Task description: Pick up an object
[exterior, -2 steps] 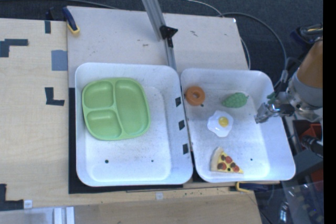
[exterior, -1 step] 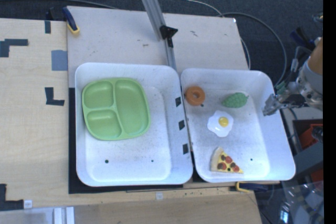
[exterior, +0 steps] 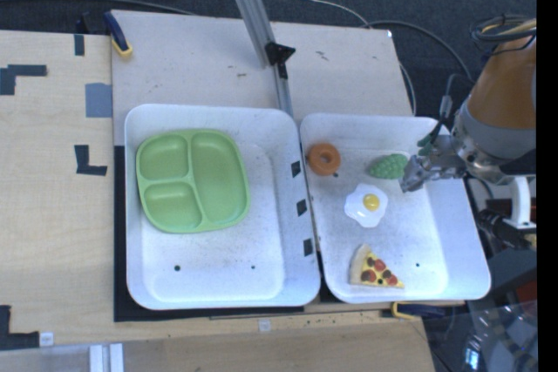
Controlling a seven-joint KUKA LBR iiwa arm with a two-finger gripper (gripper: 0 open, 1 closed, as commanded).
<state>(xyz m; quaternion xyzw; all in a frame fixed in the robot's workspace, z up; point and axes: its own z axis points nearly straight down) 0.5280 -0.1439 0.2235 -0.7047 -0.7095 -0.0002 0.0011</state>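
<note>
Green leafy toy is lain in the right bin, touched at its right edge by the end effector, seemingly lowered for a grasp; finger state cannot be told. Donut, egg, pizza slice are left nearby.

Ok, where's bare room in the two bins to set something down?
Left bin: floor in front of and right of the green plate. Right bin: patch between pizza and right wall. Crowded around donut, egg, green toy and gripper.
</note>
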